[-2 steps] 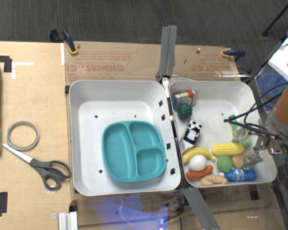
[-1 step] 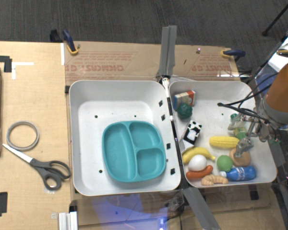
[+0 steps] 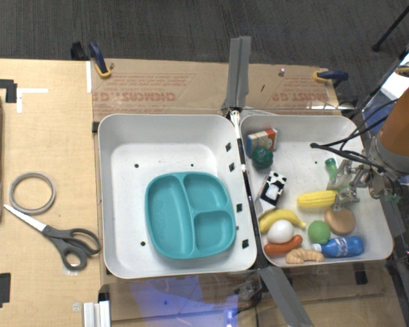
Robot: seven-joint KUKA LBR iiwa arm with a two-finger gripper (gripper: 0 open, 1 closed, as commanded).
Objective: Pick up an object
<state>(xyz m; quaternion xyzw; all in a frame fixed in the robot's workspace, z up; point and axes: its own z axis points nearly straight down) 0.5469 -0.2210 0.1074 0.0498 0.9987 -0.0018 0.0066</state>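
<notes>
The corn [image 3: 317,199] is lain in the right bin [image 3: 296,133], just beside the brown disc [image 3: 339,220] and green ball [image 3: 319,231]; it is judged the likeliest target, since the claw [image 3: 346,186] is hung right by its end. Whether the claw is spread or closed cannot be told. The teal tray [image 3: 189,214] is kept in the left bin [image 3: 123,142].

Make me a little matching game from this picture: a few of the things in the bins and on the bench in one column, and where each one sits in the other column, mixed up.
Things:
1. teal divided plate
2. scissors
3. blue bottle
4. dark green ball

Places:
A. on the wooden bench, left of both bins
B. right bin, far left corner area
C. middle of the left bin
D. right bin, near right corner

Pairs: 1-C, 2-A, 3-D, 4-B
</notes>
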